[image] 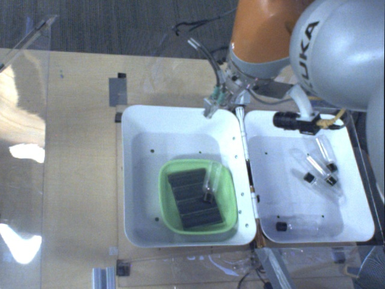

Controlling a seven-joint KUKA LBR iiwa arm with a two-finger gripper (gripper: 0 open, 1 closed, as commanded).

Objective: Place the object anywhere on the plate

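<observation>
Plate, green, sits in left bin, carrying dark ridged block and clear tube-like object, outline faint. Hand over bins' far rim, grip state unreadable. Clear vials in right bin.

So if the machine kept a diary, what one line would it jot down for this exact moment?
green plate: in left bin | on plate: dark ridged block, clear tube | right bin: clear tubes | arm: above bins' far edge
</observation>
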